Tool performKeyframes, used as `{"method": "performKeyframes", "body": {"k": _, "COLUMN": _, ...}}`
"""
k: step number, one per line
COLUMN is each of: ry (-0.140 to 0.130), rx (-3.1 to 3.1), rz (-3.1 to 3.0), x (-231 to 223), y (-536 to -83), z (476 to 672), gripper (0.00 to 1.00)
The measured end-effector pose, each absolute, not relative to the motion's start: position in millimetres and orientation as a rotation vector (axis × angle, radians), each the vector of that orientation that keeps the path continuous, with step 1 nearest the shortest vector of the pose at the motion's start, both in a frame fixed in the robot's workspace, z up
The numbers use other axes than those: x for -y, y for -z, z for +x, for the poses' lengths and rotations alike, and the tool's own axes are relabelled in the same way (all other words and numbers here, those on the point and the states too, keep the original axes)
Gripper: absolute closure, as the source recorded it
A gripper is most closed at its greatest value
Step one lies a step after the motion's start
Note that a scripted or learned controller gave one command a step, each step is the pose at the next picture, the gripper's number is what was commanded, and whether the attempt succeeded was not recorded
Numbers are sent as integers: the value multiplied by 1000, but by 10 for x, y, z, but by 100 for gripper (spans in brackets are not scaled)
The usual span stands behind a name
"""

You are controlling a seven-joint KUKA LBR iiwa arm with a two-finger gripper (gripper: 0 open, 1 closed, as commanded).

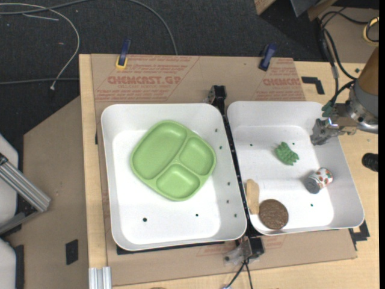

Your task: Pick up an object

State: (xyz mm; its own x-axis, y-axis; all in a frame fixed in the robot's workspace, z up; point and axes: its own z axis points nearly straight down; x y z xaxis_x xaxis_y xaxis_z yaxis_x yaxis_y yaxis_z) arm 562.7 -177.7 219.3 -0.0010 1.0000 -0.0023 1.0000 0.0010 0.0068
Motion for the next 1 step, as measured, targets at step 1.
{"method": "performKeyframes", "body": {"k": 1, "ry": -4, "rx": -2220, "rz": 2216, "x": 1779, "y": -2477, "z": 5638, "gripper": 100}}
